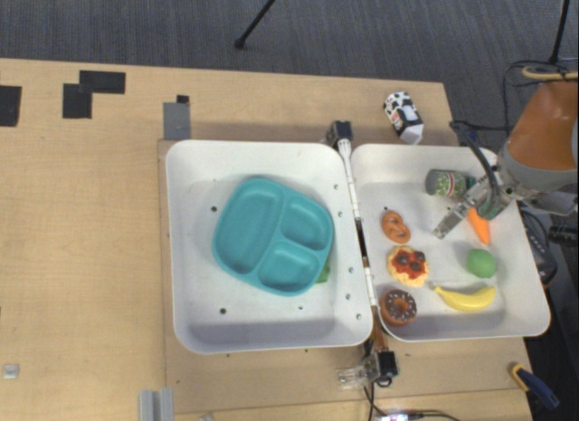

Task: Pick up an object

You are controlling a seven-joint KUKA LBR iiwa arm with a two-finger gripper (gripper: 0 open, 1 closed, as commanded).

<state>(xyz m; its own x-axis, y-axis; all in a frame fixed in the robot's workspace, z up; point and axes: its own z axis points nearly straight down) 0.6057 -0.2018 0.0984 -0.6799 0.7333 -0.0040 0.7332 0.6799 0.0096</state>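
Note:
My gripper hangs low over the upper right part of the right bin, with the orange-banded wrist above it. An orange carrot lies right beside the gripper, touching or nearly touching it. A green and grey can lies on its side just up and left of it. Nothing is visibly held. Further down the bin lie a green lime, a yellow banana, a fruit tart, a chocolate donut and a brown pretzel.
A teal divided plate lies in the left bin. A small black-and-white carton stands on the bench behind the right bin. A divider rail separates the bins.

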